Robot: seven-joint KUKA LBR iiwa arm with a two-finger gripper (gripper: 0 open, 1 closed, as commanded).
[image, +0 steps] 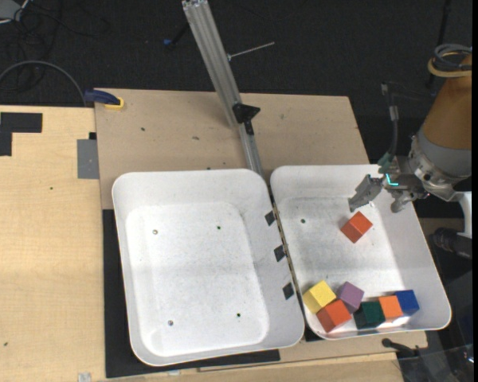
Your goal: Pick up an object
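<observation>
Orange-red cube (356,227): you find it lying alone in the upper middle of the right bin (430,270), turned cornerwise to the bin walls, well apart from the other blocks. It looks small, solid, hard-edged and matt, with flat faces; judge it light and stiff, unlikely to deform or break, though it may skid on the smooth white floor if you nudge it off-centre. Take hold across two opposite flat faces, with the fingers turned to match its diagonal set.

Gripper (381,195): it hangs above and just right of the cube, apart from it. You see its fingers spread open, with nothing between them.

Other stock in the right bin, clustered at the near edge:
- yellow block (320,295)
- purple block (350,294)
- red block (333,315)
- green block (370,314)
- orange block (391,305)
- blue block (407,301)

These touch or crowd one another, so you would judge them harder to grip cleanly than the lone cube.

Left bin (127,213): white, shallow, beside the right bin on the worktop (175,126).
</observation>
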